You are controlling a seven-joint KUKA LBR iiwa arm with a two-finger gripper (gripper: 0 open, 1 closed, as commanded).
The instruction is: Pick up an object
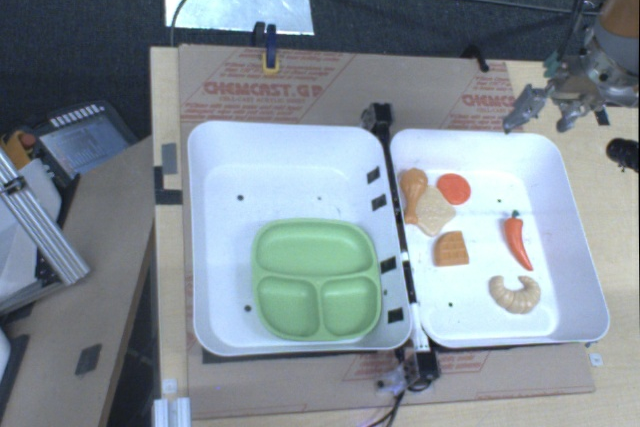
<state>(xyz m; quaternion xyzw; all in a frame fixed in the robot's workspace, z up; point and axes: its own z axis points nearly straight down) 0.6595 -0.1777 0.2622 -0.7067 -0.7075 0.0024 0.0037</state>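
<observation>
Hanging above the right bin's (560, 215) far right corner, the gripper (545, 110) splays its fingers apart, apparently holding nothing; the red pepper (517, 242) lies well below it inside.

Red print reading "CHEMCAST GP" runs across the brown board (330, 80) just behind the left bin (200, 215), and the same red lettering repeats, too broken to read, toward the board's other corners.
</observation>
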